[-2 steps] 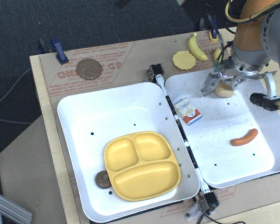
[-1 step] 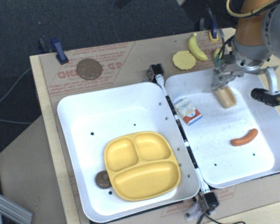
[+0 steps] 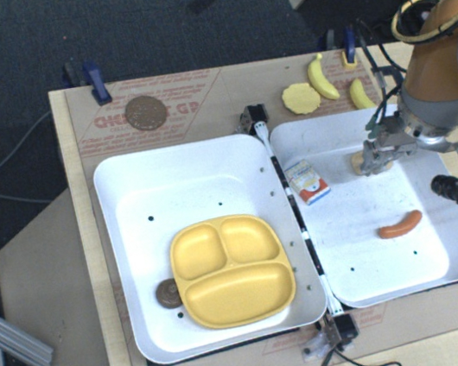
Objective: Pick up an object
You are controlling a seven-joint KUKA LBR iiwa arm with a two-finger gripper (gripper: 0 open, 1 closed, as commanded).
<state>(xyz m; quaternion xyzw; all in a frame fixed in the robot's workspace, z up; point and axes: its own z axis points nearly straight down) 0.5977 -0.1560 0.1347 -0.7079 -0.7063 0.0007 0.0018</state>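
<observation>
Well, you would have seen the arm (image 3: 439, 72) reaching in from the right over the right bin (image 3: 376, 270), its orange band above the bin's far right corner. The wrist was bent down toward the bin floor. The gripper (image 3: 375, 155) hung low over the far part of that bin, closer to the right wall than the left. You could not have told from this angle whether it was open or closed. A small tan piece (image 3: 359, 163) lay right at its tip on the left side, and you could not judge whether the two touched.

The other things you might have picked lay apart from the gripper. A sausage (image 3: 400, 226) rested on the bin floor toward the near right corner, lying crosswise. A small carton (image 3: 308, 182) sat against the left wall, near the far left corner.

In the left bin (image 3: 127, 204) a yellow divided plate (image 3: 227, 272) took up the near half. A brown disc (image 3: 169, 294) lay just beside the plate's left edge.

On the bench (image 3: 91, 246), beyond the right bin's far wall, you had two bananas (image 3: 322, 78) and a round yellow piece (image 3: 302, 98) lying close together.
</observation>
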